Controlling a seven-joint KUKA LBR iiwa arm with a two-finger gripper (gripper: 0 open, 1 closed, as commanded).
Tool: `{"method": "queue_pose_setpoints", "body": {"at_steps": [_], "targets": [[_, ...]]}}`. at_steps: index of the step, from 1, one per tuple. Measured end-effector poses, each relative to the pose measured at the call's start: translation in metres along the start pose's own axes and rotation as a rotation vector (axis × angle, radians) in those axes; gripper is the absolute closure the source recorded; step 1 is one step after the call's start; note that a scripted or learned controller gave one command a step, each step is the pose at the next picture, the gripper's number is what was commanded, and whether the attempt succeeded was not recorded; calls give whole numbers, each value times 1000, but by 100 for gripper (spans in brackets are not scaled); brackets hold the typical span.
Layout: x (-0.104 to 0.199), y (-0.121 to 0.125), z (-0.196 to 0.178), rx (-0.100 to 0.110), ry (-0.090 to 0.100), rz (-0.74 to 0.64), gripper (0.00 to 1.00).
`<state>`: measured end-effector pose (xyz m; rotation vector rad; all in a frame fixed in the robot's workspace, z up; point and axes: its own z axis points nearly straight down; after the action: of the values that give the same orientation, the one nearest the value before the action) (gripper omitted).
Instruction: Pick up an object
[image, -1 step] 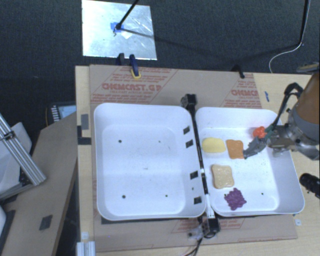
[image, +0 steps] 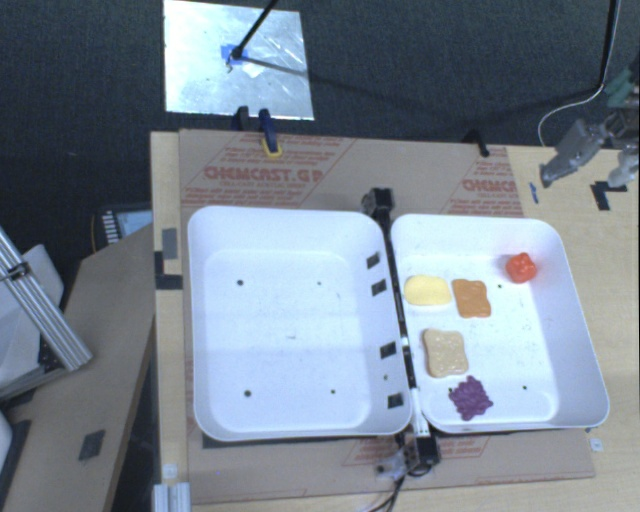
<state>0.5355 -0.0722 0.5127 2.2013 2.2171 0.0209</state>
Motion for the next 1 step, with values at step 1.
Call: {"method": "queue_pose_setpoints", "body": {"at_steps": [1], "targets": [[-1, -1, -3, 13, 1, -2, 100]]}}
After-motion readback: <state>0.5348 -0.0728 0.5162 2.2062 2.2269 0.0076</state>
